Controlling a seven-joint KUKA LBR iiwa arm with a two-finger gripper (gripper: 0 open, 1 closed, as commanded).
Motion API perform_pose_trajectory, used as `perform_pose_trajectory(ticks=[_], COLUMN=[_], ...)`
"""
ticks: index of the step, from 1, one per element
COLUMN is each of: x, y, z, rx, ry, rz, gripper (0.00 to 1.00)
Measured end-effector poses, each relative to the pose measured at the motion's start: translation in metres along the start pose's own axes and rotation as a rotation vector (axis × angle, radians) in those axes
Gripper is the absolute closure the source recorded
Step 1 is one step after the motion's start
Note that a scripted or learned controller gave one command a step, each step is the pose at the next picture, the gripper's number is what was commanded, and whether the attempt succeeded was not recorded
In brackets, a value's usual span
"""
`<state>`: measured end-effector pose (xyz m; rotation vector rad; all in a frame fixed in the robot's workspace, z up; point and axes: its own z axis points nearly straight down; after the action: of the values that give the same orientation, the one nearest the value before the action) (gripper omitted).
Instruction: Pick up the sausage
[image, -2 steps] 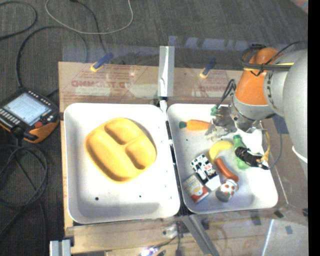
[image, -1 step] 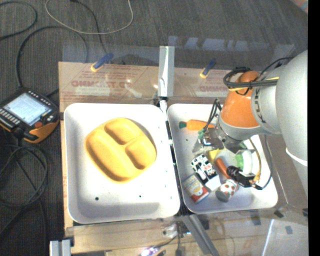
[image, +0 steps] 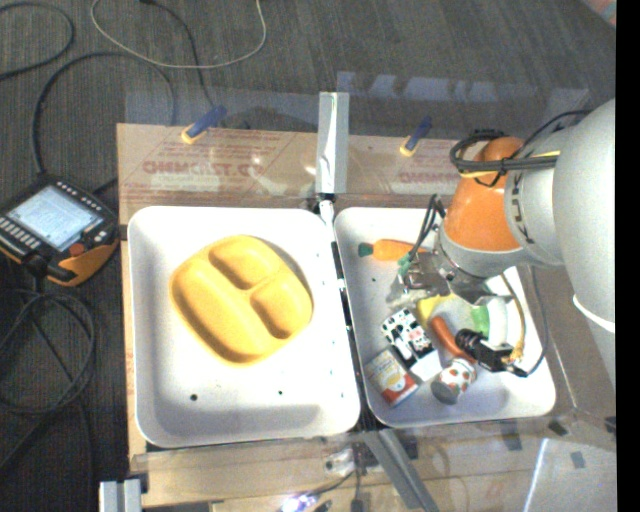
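Observation:
The sausage (image: 452, 336) looks like a short orange-red piece with a darker end, lying among the toys in the middle of the right bin (image: 530, 400). My gripper (image: 414, 276) hangs below the orange wrist band over the upper left part of that bin, above and to the left of the sausage. It stands close to a yellow toy (image: 434, 305) and just below a carrot (image: 386, 248). I see nothing held by it.
Around the sausage lie a black-and-white block (image: 401, 328), a small can (image: 390, 376), a spotted round toy (image: 456, 378) and a green-and-white item (image: 495, 320). The left bin (image: 160, 400) holds a yellow divided plate (image: 242, 296).

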<state>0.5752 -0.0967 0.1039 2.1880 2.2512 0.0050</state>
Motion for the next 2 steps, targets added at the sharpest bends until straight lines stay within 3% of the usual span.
perform_pose_trajectory(ticks=[1,2], x=[0.027,0.01], y=[-0.008,-0.063], z=[-0.176,-0.109], rx=[0.004,0.007], ry=[-0.003,-0.001], rz=[-0.052,-0.016], gripper=[1.0,1.0])
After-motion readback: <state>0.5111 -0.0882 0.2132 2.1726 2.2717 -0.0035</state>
